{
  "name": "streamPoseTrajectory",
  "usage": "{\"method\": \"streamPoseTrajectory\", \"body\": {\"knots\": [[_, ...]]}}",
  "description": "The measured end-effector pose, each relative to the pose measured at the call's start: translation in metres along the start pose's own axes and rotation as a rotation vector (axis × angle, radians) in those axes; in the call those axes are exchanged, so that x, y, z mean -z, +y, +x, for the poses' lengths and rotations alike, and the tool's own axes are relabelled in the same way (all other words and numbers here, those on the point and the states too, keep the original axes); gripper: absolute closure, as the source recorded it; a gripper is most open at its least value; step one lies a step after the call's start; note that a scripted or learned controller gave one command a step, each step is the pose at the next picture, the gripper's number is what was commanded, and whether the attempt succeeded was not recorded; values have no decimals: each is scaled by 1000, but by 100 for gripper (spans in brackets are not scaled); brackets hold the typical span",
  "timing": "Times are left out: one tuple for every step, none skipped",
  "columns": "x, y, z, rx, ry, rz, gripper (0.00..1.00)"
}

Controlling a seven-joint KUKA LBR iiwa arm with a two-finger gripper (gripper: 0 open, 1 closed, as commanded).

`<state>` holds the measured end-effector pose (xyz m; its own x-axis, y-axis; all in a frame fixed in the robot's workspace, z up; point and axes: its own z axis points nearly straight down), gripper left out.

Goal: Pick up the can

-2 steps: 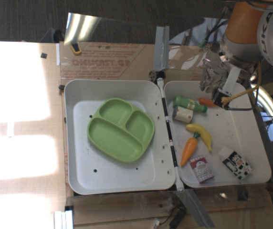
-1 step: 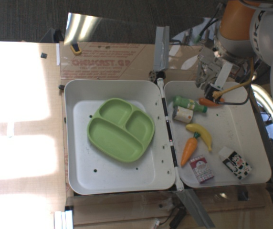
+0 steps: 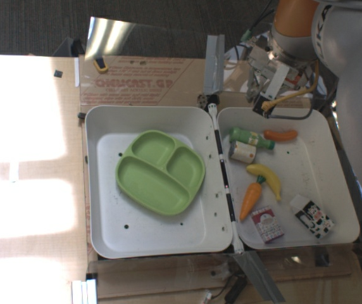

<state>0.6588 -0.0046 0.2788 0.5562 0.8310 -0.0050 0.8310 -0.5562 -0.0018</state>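
Camera view from above finds the grey arm's two-finger gripper [image 3: 262, 92] hanging over the far rim of the right shallow white bin [image 3: 314, 170]. It is raised clear of everything, probably parked before a descent. Whether the claw is apart or together cannot be told from this slant.

Nearest below it lie a green plastic bottle [image 3: 252, 138] and an orange-red toy sausage [image 3: 280, 133]. The small pale cylindrical can [image 3: 242, 151] lies on its side just beside the bottle, close to the bin's left wall. That crowding likely leaves little room for a clean grip, so the approach has to favour the can's open side towards the bin's middle.

Further out are a yellow toy banana [image 3: 264, 177], an orange toy carrot [image 3: 250, 198], a small pink-and-white carton [image 3: 268, 225] and a black-and-white carton [image 3: 314, 219].

The left white bin [image 3: 105, 220] holds a green divided plastic plate [image 3: 161, 171].

The count is one can, one bottle, one sausage, one banana, one carrot, two cartons, one plate and two bins
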Motion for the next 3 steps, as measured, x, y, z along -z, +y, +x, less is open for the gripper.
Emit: {"method": "streamPoseTrajectory", "body": {"knots": [[-8, -13, 19, -81, 0, 1, 100], [-3, -28, 36, -100, 0, 0, 100], [16, -51, 48, -146, 1, 0, 100]]}}
